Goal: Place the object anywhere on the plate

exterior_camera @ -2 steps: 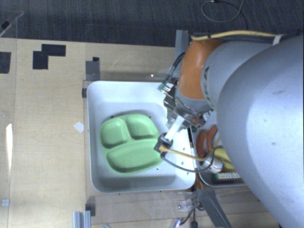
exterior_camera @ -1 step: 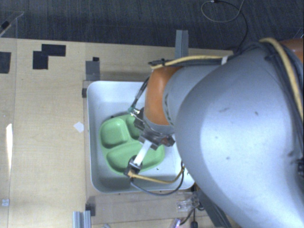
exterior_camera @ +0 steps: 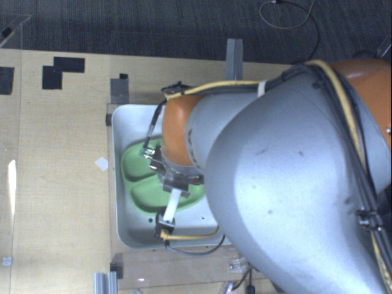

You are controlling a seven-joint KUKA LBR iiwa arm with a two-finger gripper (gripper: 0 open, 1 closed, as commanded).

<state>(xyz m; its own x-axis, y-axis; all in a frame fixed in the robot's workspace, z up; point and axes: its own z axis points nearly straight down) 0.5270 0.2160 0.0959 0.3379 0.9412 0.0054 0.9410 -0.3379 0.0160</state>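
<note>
Over the green plate (exterior_camera: 136, 167) in the white bin (exterior_camera: 125, 225), my claw (exterior_camera: 176, 181) hangs low. Open, closed or gripping the object: cannot tell, my arm (exterior_camera: 288, 182) covers it. Plate shows at the claw's 9 o'clock; arm blocks the bin's 3 o'clock side.

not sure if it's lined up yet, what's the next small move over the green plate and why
Probably a short, straight descent. The wrist hangs over the green plate in the white bin, inside the plate's rim, so no sideways shift seems needed. What lies under the wrist is hidden, so go slowly.
</note>
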